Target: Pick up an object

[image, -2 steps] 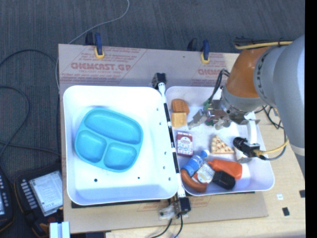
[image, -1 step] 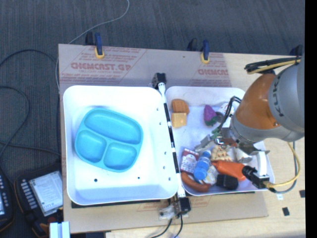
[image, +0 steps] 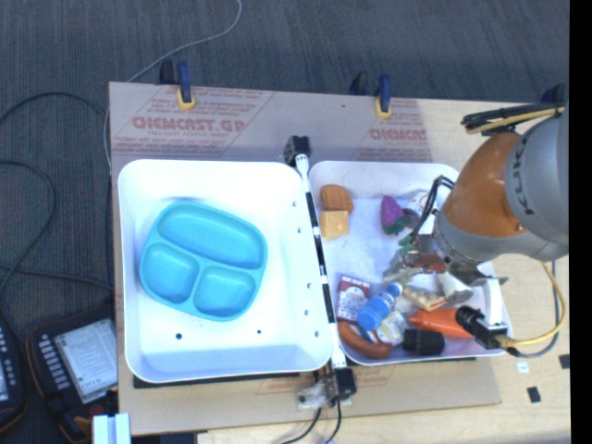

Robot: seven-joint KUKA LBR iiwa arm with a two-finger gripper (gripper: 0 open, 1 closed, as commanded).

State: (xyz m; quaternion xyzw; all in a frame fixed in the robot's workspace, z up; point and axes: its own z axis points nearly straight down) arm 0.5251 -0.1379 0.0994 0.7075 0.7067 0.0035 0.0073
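The right bin (image: 370, 176) holds a jumble of small objects: a tan bread-like piece (image: 335, 198) above a yellow block (image: 334, 224), a purple toy (image: 392, 213), a small red-and-white packet (image: 353, 296), a blue bottle (image: 376, 309), a red-brown sausage shape (image: 363, 342), an orange carrot-like piece (image: 442, 323) and a black item (image: 423, 342). My arm's grey wrist and orange band (image: 481, 202) hang over the bin's right half. The gripper (image: 413, 259) reaches down into the pile near the bin's middle, its fingertips lost among the objects.
The left bin (image: 148, 340) carries a blue three-compartment tray (image: 203, 259). Blue-and-yellow clamps (image: 184, 83) (image: 382, 96) hold the cardboard base at the back. A black bracket (image: 297, 148) sits between the bins. Cables and a pendant (image: 69, 363) lie on the floor at left.
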